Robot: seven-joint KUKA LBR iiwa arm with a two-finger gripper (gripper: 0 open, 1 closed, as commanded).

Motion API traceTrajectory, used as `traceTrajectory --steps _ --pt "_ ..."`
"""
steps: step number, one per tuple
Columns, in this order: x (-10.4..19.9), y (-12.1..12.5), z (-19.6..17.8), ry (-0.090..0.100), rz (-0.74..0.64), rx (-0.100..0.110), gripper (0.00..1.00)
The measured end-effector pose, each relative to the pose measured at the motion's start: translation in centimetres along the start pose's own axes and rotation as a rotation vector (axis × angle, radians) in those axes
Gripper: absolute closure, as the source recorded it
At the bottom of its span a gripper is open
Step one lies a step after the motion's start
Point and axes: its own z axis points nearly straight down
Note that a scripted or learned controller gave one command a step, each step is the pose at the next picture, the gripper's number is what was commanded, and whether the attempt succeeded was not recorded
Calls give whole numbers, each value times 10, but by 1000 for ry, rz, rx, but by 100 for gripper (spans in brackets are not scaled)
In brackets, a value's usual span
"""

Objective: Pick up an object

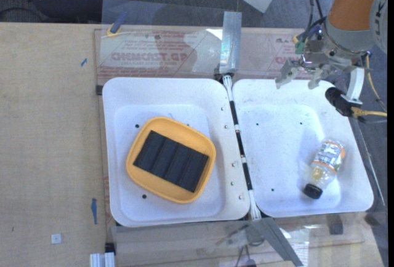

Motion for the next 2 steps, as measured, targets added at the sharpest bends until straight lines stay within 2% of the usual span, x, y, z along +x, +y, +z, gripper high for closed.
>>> traceTrajectory --steps 1,2 --pt "-51 -37 25 0 -139 -1 0" --pt "-76 -93 132 -2 -162 -5 0"
